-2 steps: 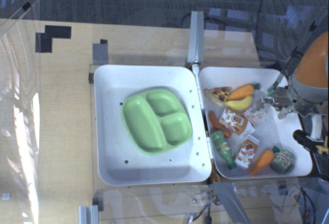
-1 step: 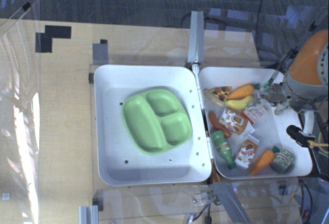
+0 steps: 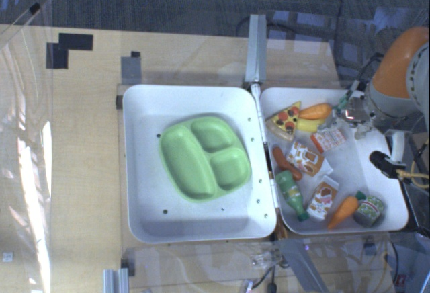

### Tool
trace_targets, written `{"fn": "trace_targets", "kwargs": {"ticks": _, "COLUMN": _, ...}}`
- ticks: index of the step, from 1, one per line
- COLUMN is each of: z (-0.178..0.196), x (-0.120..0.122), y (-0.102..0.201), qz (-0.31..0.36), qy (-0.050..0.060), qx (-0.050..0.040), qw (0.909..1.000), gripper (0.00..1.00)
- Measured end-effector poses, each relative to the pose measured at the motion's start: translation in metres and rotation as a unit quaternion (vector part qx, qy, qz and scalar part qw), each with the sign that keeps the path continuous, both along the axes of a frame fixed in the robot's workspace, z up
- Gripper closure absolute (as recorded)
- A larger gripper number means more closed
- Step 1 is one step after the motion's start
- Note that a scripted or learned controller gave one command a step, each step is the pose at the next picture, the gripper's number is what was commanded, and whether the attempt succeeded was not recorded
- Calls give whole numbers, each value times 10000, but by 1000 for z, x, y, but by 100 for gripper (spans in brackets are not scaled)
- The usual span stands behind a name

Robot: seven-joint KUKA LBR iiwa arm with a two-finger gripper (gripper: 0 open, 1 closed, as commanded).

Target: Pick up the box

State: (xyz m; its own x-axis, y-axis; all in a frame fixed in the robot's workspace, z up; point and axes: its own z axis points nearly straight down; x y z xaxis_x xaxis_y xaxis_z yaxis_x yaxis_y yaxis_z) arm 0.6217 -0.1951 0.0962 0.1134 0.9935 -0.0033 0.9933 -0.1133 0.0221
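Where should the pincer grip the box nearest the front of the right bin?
Probably from straight above, across the short sides of the box. It lies flat and tilted, with the carrot by one long edge and the green bottle near the other; its short ends look freer.

Pale wooden bench (image 3: 80, 171) carrying two shallow white bins.
The left white plastic bin (image 3: 134, 150) sits mid-frame, touching the right white bin (image 3: 396, 218); black tape marks (image 3: 64, 50) lie upper left.
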Motion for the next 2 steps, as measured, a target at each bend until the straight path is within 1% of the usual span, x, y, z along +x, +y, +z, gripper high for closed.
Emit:
{"fn": "trace_targets", "kwargs": {"ticks": 1, "z": 0, "x": 1, "y": 6, "qz": -10, "qy": -4, "qx": -14, "qw": 10000, "gripper": 0}}
{"fn": "trace_targets", "kwargs": {"ticks": 2, "z": 0, "x": 1, "y": 14, "qz": 129, "qy": -14, "qx": -26, "qw": 9999, "gripper": 0}}
